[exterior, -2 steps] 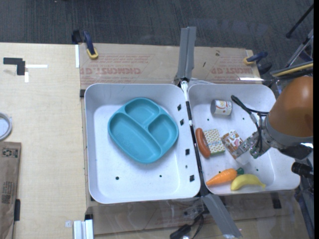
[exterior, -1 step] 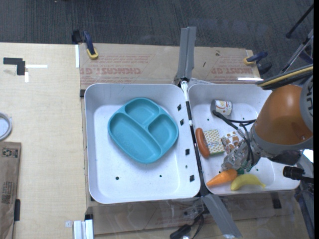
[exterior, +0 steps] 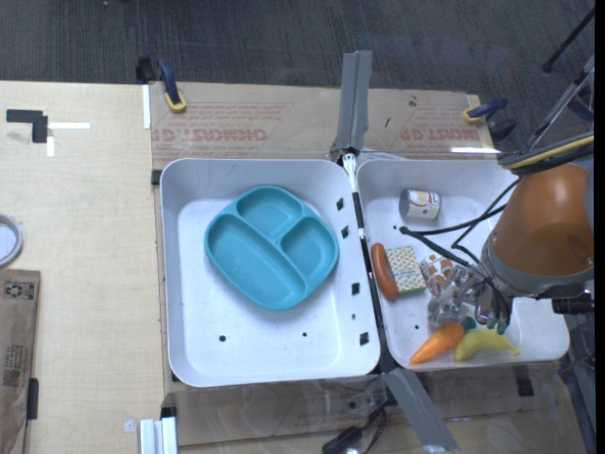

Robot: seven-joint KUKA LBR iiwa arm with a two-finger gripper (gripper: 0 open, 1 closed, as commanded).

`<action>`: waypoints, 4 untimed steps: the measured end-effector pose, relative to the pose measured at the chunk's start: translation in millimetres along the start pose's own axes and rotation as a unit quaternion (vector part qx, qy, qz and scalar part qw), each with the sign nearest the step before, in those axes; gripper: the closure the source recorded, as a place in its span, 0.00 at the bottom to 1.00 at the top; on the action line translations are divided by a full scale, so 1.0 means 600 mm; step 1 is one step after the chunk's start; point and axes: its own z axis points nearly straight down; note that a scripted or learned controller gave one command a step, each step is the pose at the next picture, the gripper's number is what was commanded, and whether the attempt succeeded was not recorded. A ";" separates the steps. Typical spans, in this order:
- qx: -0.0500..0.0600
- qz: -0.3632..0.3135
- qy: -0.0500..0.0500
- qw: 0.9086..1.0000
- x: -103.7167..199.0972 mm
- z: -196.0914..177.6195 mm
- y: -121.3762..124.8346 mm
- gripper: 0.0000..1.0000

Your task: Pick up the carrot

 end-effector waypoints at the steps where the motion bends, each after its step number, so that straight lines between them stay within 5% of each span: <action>1: 0.000 0.068 0.000 0.998 -0.065 0.001 -0.006 0.00; 2: -0.001 -0.260 -0.001 0.966 0.001 0.000 -0.019 0.00; 3: -0.001 -0.420 0.000 0.907 0.006 0.000 0.024 0.00; 4: -0.001 -0.558 -0.001 0.830 -0.011 0.000 -0.005 0.00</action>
